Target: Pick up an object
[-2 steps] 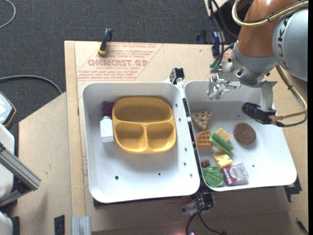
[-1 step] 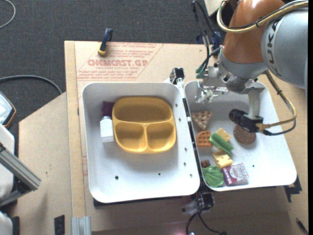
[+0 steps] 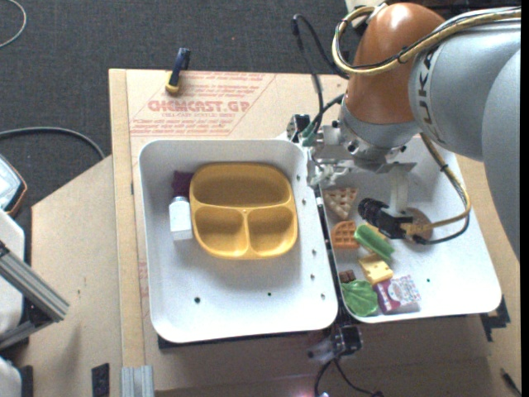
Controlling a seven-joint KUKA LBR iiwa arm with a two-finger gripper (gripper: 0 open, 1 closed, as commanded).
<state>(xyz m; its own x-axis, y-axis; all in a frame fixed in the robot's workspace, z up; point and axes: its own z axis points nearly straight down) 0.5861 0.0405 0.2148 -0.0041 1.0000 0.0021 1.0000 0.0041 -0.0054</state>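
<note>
Gripper: it is seen low over the top left corner of the right bin, close to the wall shared by the two bins.
Grip: how far it is spread cannot be told, since it is covered by the wrist; nothing is seen to be held.
Pale waffle: it is found just beside the gripper, flat on the floor of the right bin.
Orange waffle: it is placed just in front of the pale one, near the shared wall.
Green pickle: it is laid at a slant, touching the orange waffle's right side.
Cheese block: it is set just in front of the pickle.
Green leaf: it is seen in the front left corner of the right bin.
Pink packet: it is laid just to the right of the leaf.
Left bin: a yellow divided plate is held in its middle.
White bottle: it is stood against the plate's left edge, with a dark red thing just behind it.
Yellow-handled tool: it is left on the board behind the bins, well apart from them.
</note>
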